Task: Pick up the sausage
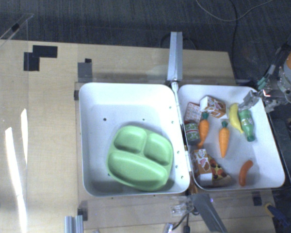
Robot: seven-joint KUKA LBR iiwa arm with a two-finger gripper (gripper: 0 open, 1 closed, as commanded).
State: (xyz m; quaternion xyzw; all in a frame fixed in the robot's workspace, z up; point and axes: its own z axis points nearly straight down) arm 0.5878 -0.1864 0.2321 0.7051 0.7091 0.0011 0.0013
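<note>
We see two white bins side by side on a wooden bench. The left bin [92,130] holds a green divided plate [140,157] lying toward its near side, tilted a little against the bin floor. The right bin [276,164] holds the small stuff.

The sausage [245,172], reddish orange, lies on the right bin's floor near the front right corner, apart from everything else, slanted. Nothing touches it.

Other things in the right bin: a carrot [224,139] in the middle, tip pointing to the near side; a second, smaller carrot [203,130] to its left, beside a dark can [191,133] lying against the divider. Behind those we see a small red packet [192,112] and a carton [213,107]. A banana [234,118] and a green bottle [246,124] lie just beside each other near the far right side. A snack box [208,167] sits at the front left of this bin.

The arm [288,79] comes in from the right, over the bin's far right corner. The gripper [250,101] hangs just above the banana and bottle, well apart from the sausage. We cannot tell how the claw stands; it is too small and blurred. Nothing visibly held.
</note>
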